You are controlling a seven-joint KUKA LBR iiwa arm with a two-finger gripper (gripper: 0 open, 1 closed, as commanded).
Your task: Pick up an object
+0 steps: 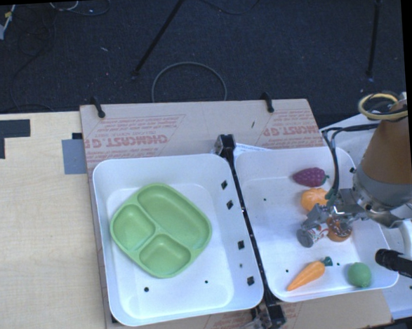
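Tool [316, 228] low in right bin [284, 274], finger state unclear; orange [311, 198] at its 12 o'clock, carrot [305, 276] at 6.

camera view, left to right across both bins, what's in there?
Green three-compartment plastic plate in the left white bin → black divider rail between the bins → orange toy carrot → claw → round green toy fruit. The purple and orange toys by the claw overlap it, so they are left out.
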